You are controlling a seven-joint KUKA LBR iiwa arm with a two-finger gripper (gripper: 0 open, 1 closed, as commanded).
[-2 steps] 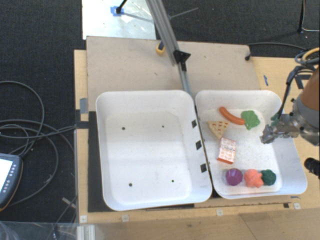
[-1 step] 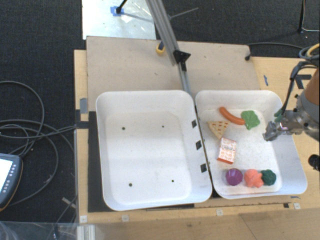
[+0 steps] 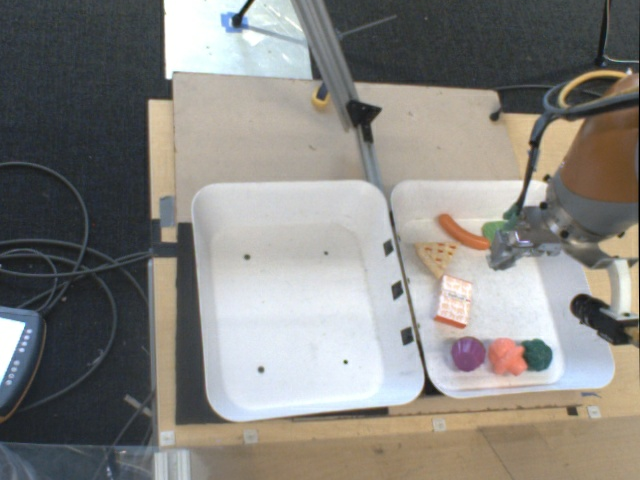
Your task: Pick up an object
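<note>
In the right bin point(image 3: 585, 368) lie an orange sausage point(image 3: 461, 231), a tan wedge-shaped cracker point(image 3: 436, 257), a small red-and-white box point(image 3: 454, 301), a purple ball-like toy point(image 3: 467, 353), an orange toy point(image 3: 507, 357) and a dark green broccoli toy point(image 3: 538, 354). A green object point(image 3: 497, 230) peeks out beside the sausage, partly hidden by the arm. My gripper point(image 3: 505, 249) hangs over the upper right part of this bin, just right of the sausage's end. Nothing is visibly held between its fingers.
The left bin point(image 3: 215, 268) sits beside the right one on a brown board. A grey pole point(image 3: 335, 63) slants down to the bins' shared edge. Cables and a tablet point(image 3: 15, 353) lie on the floor at left.
</note>
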